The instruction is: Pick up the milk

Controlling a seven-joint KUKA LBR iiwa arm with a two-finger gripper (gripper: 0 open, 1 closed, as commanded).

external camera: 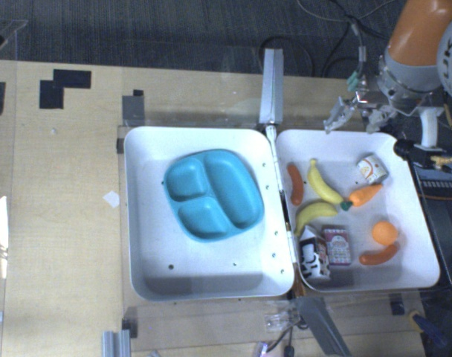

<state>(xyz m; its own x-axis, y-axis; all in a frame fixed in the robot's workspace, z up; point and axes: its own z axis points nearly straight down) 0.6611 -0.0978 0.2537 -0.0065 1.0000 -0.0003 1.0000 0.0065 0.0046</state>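
**A:** The milk (311, 256), a small black-and-white carton, lies at the near left corner of the right-hand bin (427, 262), hard against the divider between the bins and just beside a dark red packet (336, 245).

**B:** Crowded there?

**A:** Yes. Two bananas (320, 197) lie just beyond it, a sausage (378, 255) and an orange (384, 232) to its other side. A clean pick, by my reading, means coming straight down over the carton and closing across its narrower faces, keeping the fingers off the bin wall and the red packet.

**B:** And the arm?

**A:** The gripper (360, 114) hangs over the far rim of that same bin, well apart from the milk, fingers spread and holding nothing. The orange-banded wrist (427, 21) sits above and behind it, reaching in from the right. It would have to cross the whole bin toward the near corner. The blue tray (215, 192) in the left bin is out of its way.
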